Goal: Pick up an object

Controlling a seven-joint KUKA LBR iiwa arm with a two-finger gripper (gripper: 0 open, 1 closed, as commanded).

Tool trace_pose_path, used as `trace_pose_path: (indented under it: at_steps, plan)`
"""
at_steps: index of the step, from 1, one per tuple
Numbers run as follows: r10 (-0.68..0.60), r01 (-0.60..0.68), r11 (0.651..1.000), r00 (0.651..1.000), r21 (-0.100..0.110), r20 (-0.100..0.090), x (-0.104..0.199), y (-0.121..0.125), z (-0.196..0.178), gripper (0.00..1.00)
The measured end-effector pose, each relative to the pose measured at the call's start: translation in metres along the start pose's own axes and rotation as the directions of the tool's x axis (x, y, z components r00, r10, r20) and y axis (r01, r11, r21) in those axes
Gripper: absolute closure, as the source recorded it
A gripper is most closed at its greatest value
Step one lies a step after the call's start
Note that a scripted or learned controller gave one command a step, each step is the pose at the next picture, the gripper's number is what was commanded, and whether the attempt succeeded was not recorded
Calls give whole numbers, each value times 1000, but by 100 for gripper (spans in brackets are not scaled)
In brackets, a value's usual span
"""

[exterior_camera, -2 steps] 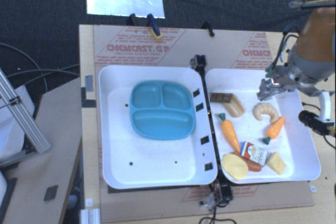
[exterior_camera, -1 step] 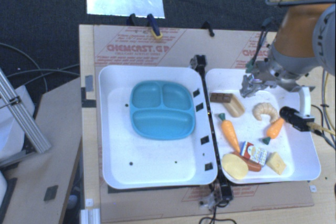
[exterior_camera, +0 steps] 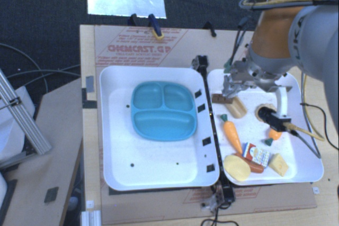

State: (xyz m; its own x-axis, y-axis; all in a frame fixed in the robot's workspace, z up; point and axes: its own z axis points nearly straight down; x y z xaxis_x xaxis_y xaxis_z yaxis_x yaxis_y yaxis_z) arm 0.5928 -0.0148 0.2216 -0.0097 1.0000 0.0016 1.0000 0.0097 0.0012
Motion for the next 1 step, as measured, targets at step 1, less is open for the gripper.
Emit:
trace_pose_path:
  at_steps: [1]
  plan:
    - [-2, 2, 1000, 1000, -2, -1, 62, 19, 1, 100]
